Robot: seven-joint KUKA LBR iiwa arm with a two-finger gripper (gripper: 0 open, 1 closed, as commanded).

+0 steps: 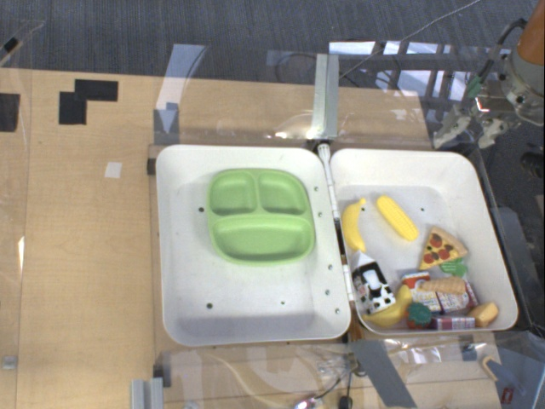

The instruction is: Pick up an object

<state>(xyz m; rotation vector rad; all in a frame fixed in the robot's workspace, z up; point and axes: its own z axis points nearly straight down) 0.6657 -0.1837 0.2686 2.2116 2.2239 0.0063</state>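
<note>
Grey arm (521, 88), orange band, pale metal fittings at pincer (473, 128).

- I see a light green tray (260, 216) in the white left bin (183, 305).
- A yellow banana (352, 224) and yellow corn (397, 218).
- The pizza slice (443, 249) is orange with red spots.
- A black-and-white patterned carton (372, 286).
- The desk (77, 254) is tan, with black squares (85, 99).

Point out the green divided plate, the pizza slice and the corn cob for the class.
green divided plate (260, 216): camera view, middle divider.
pizza slice (442, 248): camera view, topped centre.
corn cob (397, 217): camera view, mid-length.
</note>
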